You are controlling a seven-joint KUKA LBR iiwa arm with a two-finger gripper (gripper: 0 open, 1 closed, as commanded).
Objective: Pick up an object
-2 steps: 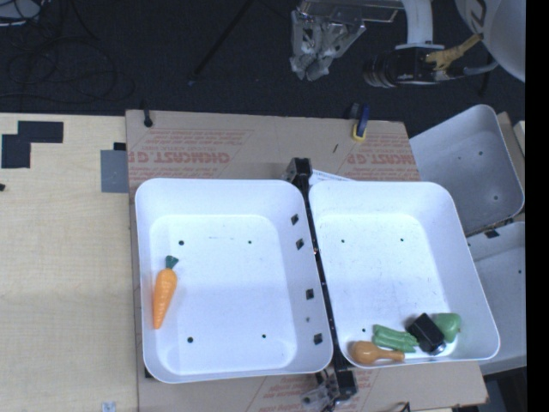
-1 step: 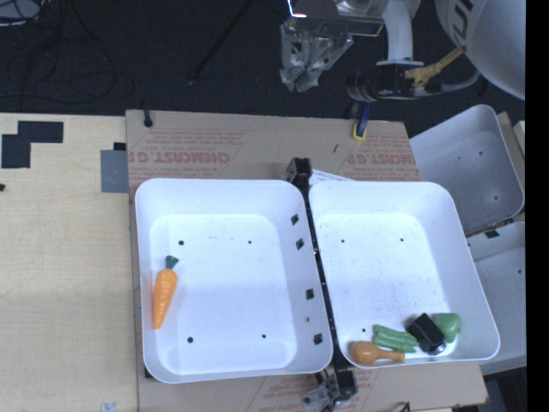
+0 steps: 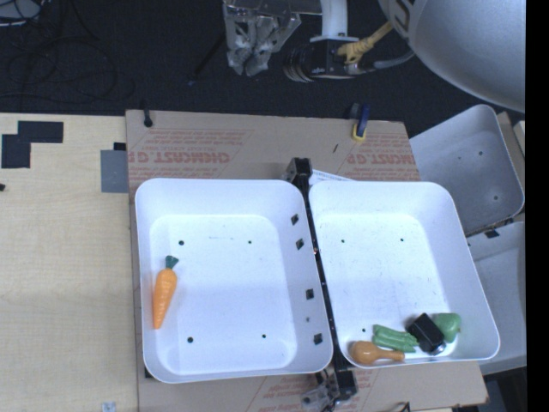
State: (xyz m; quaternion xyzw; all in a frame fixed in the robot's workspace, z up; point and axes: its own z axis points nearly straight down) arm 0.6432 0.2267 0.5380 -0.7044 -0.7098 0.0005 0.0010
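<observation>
The left bin is a shallow white tray with rounded corners and a smooth, slightly glossy floor. One toy carrot, orange with a green top, lies lengthwise just beside the left wall; the floor to its right, up to the far wall and the centre divide, is bare.

The right bin has the same moulded shape and touches the left bin along a dark clipped seam. Its contents crowd the near right corner: an orange pear-shaped toy against the near wall, a green pod-shaped toy touching it, a black block tilted on top, and a green rounded toy beside the right wall.

The gripper hangs above the bench's far edge, well apart from both bins. Whether it is spread or closed cannot be determined. It carries no object.
</observation>
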